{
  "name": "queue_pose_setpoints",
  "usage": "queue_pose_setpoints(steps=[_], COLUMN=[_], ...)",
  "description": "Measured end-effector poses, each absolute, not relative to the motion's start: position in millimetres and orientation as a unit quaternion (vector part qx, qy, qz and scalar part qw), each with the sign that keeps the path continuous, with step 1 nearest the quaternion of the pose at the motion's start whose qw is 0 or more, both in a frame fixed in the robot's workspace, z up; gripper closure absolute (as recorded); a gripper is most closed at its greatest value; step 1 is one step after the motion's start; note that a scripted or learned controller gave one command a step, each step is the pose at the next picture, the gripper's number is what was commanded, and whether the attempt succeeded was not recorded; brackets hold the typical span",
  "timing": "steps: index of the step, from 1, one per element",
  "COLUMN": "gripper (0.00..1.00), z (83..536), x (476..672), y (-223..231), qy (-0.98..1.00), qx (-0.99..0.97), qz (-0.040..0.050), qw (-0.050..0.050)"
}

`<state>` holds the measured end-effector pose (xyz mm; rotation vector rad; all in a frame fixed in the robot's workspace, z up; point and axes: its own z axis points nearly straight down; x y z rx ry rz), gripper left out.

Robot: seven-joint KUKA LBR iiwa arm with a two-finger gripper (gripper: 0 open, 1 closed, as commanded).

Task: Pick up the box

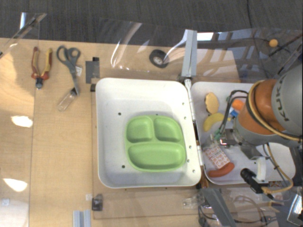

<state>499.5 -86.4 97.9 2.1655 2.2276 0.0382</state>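
Your grey arm with the orange band (265, 110) hangs low over the right white bin (284, 171), so the hand (226, 137) is buried under the wrist; can't tell its state. The small red-and-white patterned box (217, 156) lies just below it, beside a red sausage-shaped toy (220, 170). Wooden tabletop (52, 164), dark floor behind.

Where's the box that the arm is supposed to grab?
The small patterned box lies in the right bin, near its left wall, just above the red sausage and below the yellow banana, with the arm over it.
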Motion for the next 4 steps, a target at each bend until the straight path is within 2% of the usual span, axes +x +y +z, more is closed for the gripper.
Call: queue_pose_setpoints(steps=[1, 2, 3, 4], gripper=[0.0, 1.0, 0.0, 0.0], z=[96.2, 109.2, 107.7, 91.0], x=[497.8, 502.1, 500.9, 533.9], y=[-86.5, -85.6, -85.8, -89.5], qy=[0.693, 0.695, 0.694, 0.701], qx=[0.721, 0.719, 0.719, 0.713], qz=[0.0117, 0.0154, 0.0139, 0.005], qw=[0.014, 0.018, 0.016, 0.007])
